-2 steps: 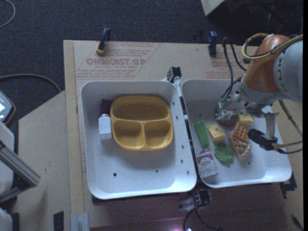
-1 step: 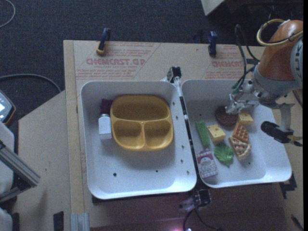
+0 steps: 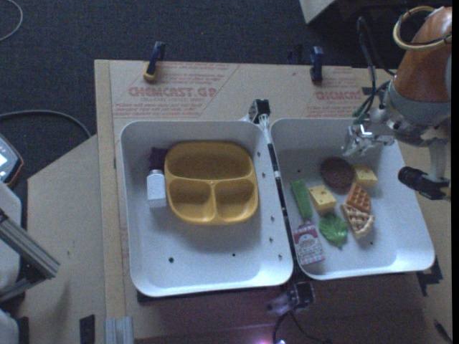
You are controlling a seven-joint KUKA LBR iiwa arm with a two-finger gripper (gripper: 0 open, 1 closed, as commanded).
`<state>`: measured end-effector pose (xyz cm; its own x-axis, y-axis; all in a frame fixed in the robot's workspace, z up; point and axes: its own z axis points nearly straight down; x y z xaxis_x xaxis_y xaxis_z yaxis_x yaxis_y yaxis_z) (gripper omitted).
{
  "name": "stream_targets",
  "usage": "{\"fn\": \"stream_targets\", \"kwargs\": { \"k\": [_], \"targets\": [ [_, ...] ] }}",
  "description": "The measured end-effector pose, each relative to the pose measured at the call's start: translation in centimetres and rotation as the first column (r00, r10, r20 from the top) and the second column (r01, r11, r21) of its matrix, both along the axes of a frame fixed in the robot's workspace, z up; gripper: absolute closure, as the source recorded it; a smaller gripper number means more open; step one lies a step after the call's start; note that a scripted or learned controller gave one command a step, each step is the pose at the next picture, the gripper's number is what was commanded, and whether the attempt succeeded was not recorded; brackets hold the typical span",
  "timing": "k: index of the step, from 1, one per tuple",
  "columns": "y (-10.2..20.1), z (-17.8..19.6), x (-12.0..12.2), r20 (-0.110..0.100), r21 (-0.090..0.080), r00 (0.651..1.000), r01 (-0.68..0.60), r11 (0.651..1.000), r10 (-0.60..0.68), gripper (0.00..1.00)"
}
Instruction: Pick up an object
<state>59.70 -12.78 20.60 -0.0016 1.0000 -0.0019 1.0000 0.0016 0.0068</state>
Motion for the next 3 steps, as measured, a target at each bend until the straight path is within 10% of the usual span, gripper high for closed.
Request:
{"fn": "stream_targets", "kwargs": {
  "k": [1,3],
  "targets": [
    [0.0,2.0,0.1,-0.002,0.001,1.0,0.001,1.0,-0.001,1.0],
    [9.6,3.2,0.8,-0.006,0.003,1.0,-0.004,1.0,0.004,1.0]
  ]
}}
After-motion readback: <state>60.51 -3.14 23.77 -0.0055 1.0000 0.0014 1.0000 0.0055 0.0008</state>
